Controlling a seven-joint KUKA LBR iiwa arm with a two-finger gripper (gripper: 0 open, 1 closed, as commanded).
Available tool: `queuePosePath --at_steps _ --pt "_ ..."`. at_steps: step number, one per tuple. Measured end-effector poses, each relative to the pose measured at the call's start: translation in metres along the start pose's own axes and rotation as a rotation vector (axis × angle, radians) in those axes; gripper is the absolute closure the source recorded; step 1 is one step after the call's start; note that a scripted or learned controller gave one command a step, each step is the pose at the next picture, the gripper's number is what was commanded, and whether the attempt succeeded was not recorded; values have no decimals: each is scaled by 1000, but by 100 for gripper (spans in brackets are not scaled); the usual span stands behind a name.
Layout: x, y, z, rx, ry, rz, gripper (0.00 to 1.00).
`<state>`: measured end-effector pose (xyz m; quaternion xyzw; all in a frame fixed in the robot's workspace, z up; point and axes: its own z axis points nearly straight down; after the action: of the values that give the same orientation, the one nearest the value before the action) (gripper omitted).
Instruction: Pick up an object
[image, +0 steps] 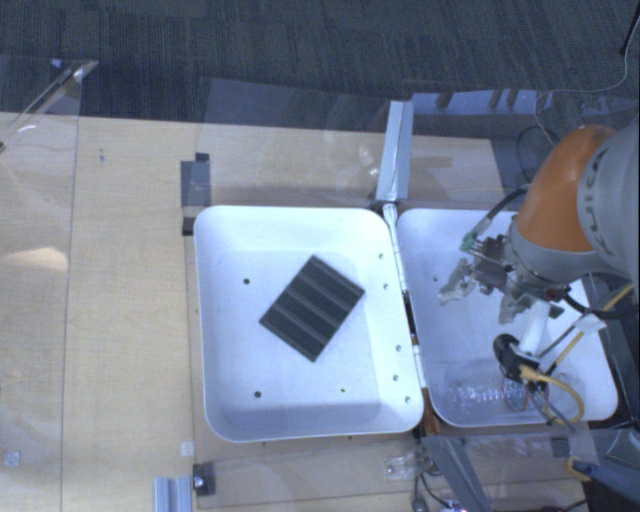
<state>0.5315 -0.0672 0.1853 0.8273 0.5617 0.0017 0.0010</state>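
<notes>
Ribbed dark slab (312, 306) lies diagonal.

The wooden bench (110, 330) carries two shallow white bins side by side, the left bin (225, 400) and the right bin (425, 235), almost touching. A grey metal bar (395, 150) lies on the bench behind them.
</notes>
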Motion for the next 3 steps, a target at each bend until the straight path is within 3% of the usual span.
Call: queuePosePath --at_steps 1,2,3 --pt "-49 63 -7 0 -1 -96 0" --pt "-31 6 96 -8 3 0 0" --pt "-2 86 37 -1 0 -71 0"
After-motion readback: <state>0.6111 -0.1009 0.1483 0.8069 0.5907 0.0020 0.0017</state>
